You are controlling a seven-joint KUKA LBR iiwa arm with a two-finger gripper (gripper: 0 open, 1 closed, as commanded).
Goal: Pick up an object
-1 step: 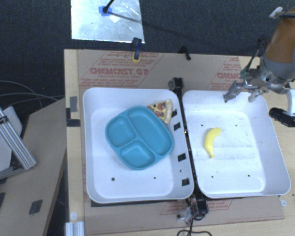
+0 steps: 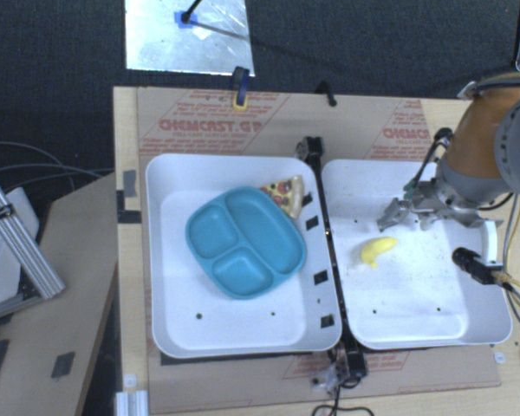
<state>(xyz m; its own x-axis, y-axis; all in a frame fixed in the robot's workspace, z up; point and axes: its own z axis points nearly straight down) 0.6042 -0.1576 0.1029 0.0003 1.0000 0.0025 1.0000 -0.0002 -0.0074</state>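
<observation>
The two-finger gripper (image 2: pixel 397 215) hangs over the right white bin (image 2: pixel 481 323); whether it is wide or narrow cannot be told, and nothing is seen in its hold; the small yellow banana-shaped plastic object (image 2: pixel 378 250) lies on the bin floor just below and slightly left of the gripper, apart from it; its long axis runs from lower left to upper right, the upper-right end pointing toward the gripper.
</observation>
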